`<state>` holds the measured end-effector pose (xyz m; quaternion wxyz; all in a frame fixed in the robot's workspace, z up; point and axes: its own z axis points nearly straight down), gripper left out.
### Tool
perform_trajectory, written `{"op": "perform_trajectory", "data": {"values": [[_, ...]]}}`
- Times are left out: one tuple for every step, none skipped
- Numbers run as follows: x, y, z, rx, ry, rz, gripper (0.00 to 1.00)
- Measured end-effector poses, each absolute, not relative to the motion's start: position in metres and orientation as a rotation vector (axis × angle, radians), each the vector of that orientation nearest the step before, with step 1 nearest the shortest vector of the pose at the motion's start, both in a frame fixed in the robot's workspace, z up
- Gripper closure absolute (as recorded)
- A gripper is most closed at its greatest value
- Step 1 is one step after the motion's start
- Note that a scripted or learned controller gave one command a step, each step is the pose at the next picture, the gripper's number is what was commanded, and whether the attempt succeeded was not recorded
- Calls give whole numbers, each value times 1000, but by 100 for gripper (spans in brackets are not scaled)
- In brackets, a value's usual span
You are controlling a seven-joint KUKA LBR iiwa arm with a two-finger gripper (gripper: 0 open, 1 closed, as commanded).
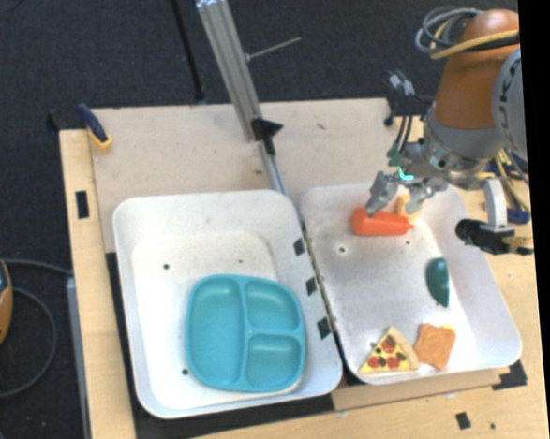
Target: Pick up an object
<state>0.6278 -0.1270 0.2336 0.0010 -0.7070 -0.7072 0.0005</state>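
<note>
You see the gripper (397, 196) low over the far end of the right bin (471, 341), with the arm (468, 88) entering from the right. Its fingers (382, 195) straddle the top of the orange block (381, 221), which lies flat on the bin floor directly beneath and slightly left of the tips. The fingers appear spread and resting at the block's upper edge; you cannot confirm from this angle that they clamp it, so treat the grip as undetermined.

Locate the other items relative to the gripper:
- The green piece (437, 280) lies nearer to you and slightly right, well apart from the block.
- The orange cracker (435, 345) lies farther toward you, near the bin's front rim.
- The pizza slice (390, 354) lies just left of the cracker, touching or nearly touching it.
- The blue tray (245, 332) sits in the left bin (144, 232), well to the gripper's left and toward you.
</note>
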Motion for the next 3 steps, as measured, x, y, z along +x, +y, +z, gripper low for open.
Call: {"op": "perform_trajectory", "data": {"values": [[629,-127,235,-2221,-2223,-2,0],[625,-138,185,-2222,-2220,5,0],[621,-130,131,-2221,-2219,4,0]]}}
